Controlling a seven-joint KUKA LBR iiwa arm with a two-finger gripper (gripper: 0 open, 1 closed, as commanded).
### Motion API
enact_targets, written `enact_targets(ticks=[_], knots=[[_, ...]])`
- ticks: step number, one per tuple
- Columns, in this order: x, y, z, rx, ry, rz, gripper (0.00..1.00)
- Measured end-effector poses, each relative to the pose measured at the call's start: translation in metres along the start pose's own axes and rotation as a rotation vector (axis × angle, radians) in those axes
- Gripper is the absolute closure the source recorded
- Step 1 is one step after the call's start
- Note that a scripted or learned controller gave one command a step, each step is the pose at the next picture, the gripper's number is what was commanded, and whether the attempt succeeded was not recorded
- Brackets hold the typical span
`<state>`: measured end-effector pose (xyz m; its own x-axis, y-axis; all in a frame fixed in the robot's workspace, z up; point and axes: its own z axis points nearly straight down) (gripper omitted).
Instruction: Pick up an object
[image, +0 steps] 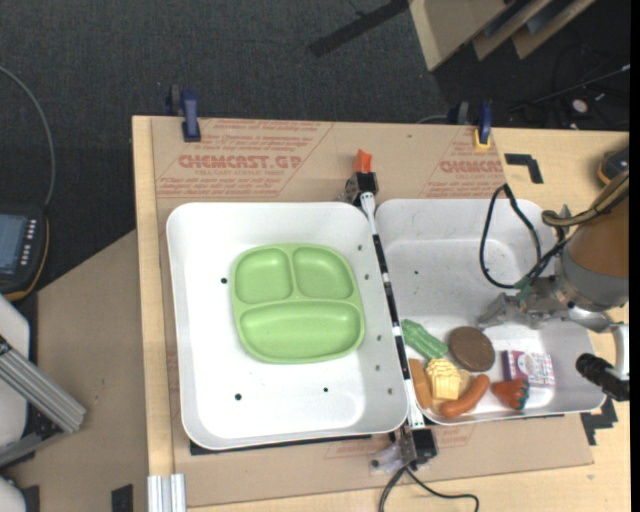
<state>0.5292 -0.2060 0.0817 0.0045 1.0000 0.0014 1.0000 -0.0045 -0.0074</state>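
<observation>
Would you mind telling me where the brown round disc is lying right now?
The brown round disc lies in the right-hand bin, near its front edge, just right of the green vegetable and above the corn cob and sausage.

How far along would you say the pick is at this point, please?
Nothing looks picked yet: the brown disc, corn, sausage and small packet all lie in the right bin. The arm hangs over that bin's right side, its tool just above the items. Closing on one and lifting it remain.
</observation>
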Motion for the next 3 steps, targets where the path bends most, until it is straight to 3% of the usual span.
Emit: enact_targets(ticks=[1, 2, 3], knots=[[-0.004, 0.026, -0.126, -0.023, -0.008, -0.006, 0.0], [0.086, -0.021, -0.034, 0.004, 0.006, -0.01, 0.0], [0.056, 0.058, -0.002, -0.013, -0.005, -0.007, 0.0]])
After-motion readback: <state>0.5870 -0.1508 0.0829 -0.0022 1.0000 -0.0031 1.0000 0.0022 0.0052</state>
